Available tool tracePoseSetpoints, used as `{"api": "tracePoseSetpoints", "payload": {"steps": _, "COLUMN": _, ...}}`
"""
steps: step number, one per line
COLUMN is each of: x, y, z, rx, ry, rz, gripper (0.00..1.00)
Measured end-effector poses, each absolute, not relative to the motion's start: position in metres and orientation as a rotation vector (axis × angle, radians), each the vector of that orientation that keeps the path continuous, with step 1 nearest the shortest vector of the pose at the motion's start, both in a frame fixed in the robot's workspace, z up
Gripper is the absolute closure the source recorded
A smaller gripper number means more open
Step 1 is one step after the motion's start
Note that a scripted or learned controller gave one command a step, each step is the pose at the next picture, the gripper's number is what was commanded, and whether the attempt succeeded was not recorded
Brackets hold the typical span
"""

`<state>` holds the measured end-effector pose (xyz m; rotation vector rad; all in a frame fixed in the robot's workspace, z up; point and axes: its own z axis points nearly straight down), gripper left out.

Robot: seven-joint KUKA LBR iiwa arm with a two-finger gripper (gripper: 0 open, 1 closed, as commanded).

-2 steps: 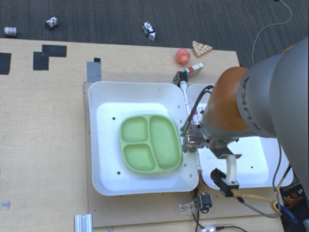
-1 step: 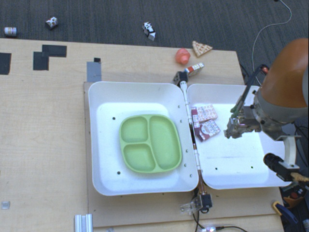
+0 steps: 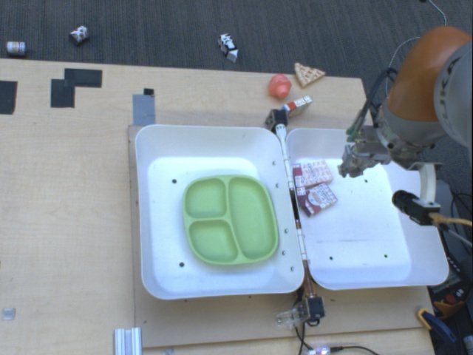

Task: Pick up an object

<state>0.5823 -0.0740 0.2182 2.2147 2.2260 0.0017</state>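
- Arm (image 3: 436,87): grey casing, rounded, with a broad orange band above the wrist.
- Thin dark cables looped beside the wrist housing.
- Claw (image 3: 353,165): dark grey metal, compact and blocky; detail blurred.

Lt green tray (image 3: 230,220) in white bin (image 3: 159,220); red/white patterned packets (image 3: 313,186); orange band (image 3: 429,69) on grey arm.

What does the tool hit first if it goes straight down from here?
Probably the bare floor of the right bin; the tool sits right of the packets, though depth is unclear.
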Motion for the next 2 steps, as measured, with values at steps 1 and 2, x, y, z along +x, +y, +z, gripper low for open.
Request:
{"api": "tracePoseSetpoints", "payload": {"steps": 1, "x": 0.5067, "y": -0.1054, "z": 0.2203, "rx": 2.217, "ry": 2.224, "rz": 0.002, "gripper": 1.00}}
{"api": "tracePoseSetpoints", "payload": {"steps": 2, "x": 0.5069, "y": -0.1050, "z": 0.2203, "rx": 2.216, "ry": 2.224, "rz": 0.002, "gripper": 0.00}}
